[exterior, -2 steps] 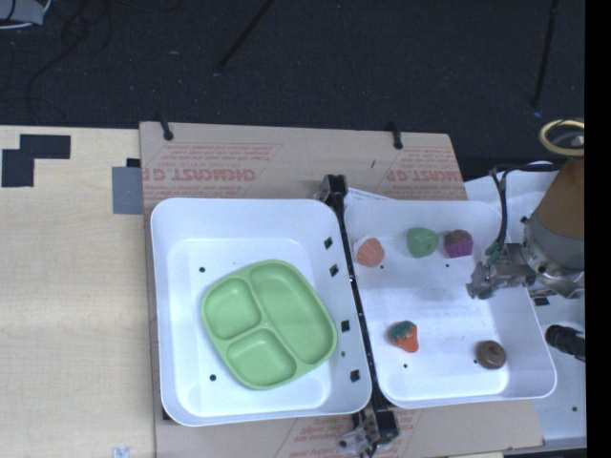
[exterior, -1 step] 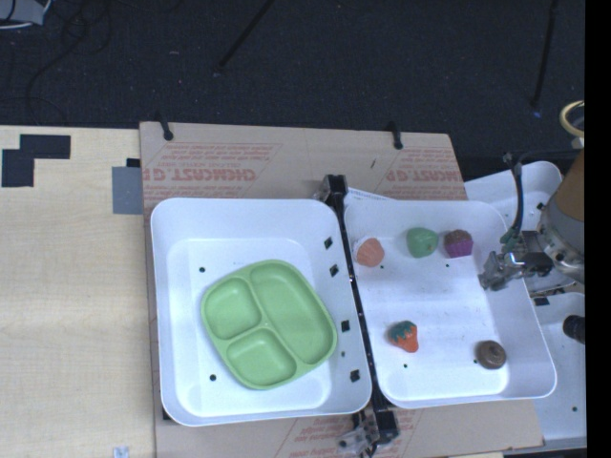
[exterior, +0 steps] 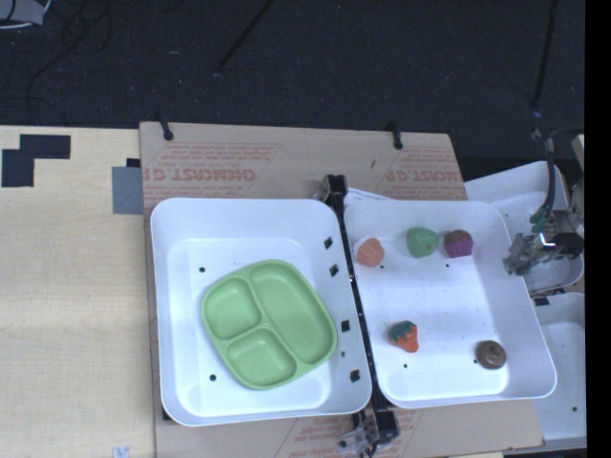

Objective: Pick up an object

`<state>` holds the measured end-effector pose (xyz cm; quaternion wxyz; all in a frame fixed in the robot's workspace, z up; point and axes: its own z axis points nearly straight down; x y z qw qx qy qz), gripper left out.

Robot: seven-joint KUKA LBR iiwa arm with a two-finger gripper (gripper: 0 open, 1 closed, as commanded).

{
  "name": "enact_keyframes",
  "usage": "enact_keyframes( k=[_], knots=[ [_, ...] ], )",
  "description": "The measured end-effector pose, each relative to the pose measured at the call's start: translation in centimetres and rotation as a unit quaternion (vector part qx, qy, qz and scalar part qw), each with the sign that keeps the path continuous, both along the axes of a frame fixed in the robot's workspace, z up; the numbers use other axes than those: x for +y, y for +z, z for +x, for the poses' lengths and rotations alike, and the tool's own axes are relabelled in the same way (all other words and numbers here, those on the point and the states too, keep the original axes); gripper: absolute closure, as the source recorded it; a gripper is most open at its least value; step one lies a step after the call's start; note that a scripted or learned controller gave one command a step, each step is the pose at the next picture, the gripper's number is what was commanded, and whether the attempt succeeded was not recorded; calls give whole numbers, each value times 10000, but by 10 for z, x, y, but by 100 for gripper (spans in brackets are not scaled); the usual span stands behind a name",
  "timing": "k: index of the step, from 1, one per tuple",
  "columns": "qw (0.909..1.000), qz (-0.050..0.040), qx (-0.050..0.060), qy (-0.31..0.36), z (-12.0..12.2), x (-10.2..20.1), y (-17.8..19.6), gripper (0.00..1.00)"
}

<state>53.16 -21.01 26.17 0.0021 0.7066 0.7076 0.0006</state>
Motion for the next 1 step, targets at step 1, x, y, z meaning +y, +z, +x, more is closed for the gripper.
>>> enact_keyframes(
  k=[1],
  knots=[
    [10000,8,14,5,0,-1,29,100]
  ],
)
